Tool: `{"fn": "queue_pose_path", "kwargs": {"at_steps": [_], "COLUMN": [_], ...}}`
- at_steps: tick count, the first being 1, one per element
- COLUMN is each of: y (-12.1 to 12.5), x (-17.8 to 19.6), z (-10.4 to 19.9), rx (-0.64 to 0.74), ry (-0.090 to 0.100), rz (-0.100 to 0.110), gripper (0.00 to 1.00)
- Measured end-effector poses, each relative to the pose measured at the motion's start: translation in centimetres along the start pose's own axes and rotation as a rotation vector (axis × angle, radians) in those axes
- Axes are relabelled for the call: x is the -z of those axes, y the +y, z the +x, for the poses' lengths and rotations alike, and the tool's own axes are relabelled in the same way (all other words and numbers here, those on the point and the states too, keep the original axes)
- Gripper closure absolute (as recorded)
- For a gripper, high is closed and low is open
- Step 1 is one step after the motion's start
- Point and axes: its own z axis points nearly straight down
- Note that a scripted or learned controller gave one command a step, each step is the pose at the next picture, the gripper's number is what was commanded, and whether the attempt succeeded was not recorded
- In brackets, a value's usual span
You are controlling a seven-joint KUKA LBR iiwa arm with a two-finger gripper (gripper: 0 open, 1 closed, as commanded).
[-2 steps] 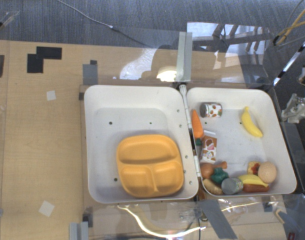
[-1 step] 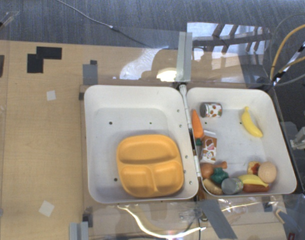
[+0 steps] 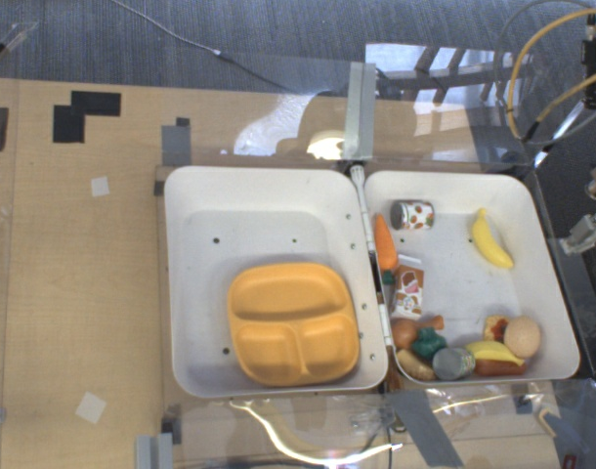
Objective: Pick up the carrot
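Note:
The carrot [image 3: 383, 241] is orange and slim. It lies in the right bin [image 3: 532, 213], lengthwise against that bin's left wall, with its green end toward the front. A small tin can [image 3: 412, 215] lies just to its right and a small printed carton [image 3: 407, 292] sits just in front of it.
A yellow divided plate [image 3: 293, 322] rests in the left bin [image 3: 210, 223]. A banana [image 3: 491, 239] lies at the right bin's back right. Several toy foods crowd its front edge, among them a beige egg-like ball [image 3: 521, 337] and a green piece [image 3: 430, 342]. Yellow cables [image 3: 532, 47] loop at top right.

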Motion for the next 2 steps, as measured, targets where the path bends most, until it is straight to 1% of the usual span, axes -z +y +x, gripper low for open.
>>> {"fn": "queue_pose_path", "kwargs": {"at_steps": [1, 2], "y": [5.0, 4.9], "x": [1.7, -2.6], "z": [-1.7, -2.1], "rx": [0.314, 0.630], "ry": [0.000, -0.002], "rz": [-0.002, -0.004], "gripper": [1.00, 1.00]}}
